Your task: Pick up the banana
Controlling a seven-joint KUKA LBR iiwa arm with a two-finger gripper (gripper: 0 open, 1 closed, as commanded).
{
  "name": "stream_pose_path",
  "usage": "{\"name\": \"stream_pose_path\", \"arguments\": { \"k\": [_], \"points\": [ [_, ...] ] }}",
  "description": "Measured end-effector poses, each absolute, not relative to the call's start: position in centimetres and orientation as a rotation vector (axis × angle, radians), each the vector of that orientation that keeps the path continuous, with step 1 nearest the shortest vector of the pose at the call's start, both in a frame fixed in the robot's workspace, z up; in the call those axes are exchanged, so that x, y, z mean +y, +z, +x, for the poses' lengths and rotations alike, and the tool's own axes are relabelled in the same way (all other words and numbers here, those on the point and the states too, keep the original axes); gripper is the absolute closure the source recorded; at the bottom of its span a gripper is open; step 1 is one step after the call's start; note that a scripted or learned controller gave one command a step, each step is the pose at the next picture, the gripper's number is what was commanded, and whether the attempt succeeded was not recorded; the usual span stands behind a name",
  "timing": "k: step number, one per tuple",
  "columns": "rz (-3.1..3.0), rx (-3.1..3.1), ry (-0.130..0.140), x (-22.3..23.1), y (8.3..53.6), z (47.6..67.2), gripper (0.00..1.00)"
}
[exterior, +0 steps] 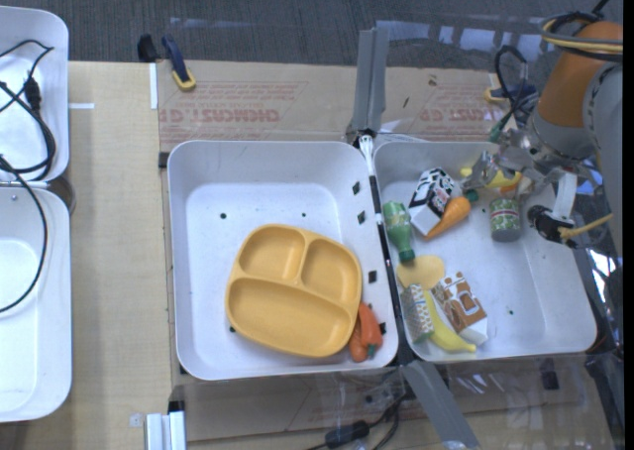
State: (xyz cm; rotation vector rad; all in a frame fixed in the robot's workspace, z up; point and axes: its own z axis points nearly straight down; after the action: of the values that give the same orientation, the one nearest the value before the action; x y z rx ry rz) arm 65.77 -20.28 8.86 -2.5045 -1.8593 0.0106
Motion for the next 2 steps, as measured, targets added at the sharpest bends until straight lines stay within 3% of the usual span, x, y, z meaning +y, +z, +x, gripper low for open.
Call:
{"name": "stream_pose_path", "arguments": {
  "k": [2],
  "points": [
    [-2.474, -1.899, 0.007, -20.44, 8.91, 65.85, 0.00]
  ]
}}
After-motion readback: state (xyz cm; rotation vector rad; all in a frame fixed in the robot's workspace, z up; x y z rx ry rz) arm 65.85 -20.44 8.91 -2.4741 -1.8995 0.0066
